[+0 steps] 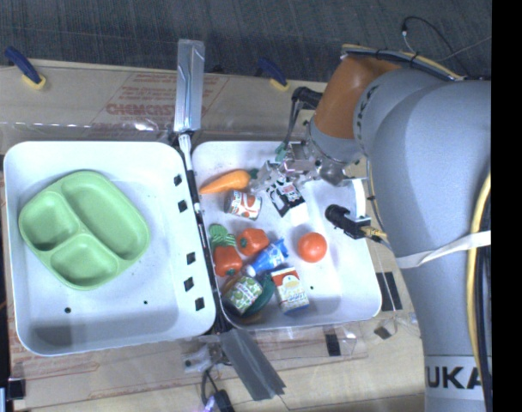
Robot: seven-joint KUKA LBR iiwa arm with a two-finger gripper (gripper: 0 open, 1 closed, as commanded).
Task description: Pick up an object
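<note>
We see the arm (415, 136) reaching in from the right, its pincer (287, 178) low over the upper part of the right bin (351, 294), just beside the carrot (225, 181) and a small can (243, 204). We cannot tell how the pincer is set. Below lie a tomato (312, 246), red peppers (239, 249), a blue packet (270, 257), a carton (291, 289) and a dark bowl (246, 299). The left bin (38, 333) holds a green tray (82, 227).

arm (433, 230): "UKA" at base | cardboard (141, 101): faint red print, unreadable
</note>
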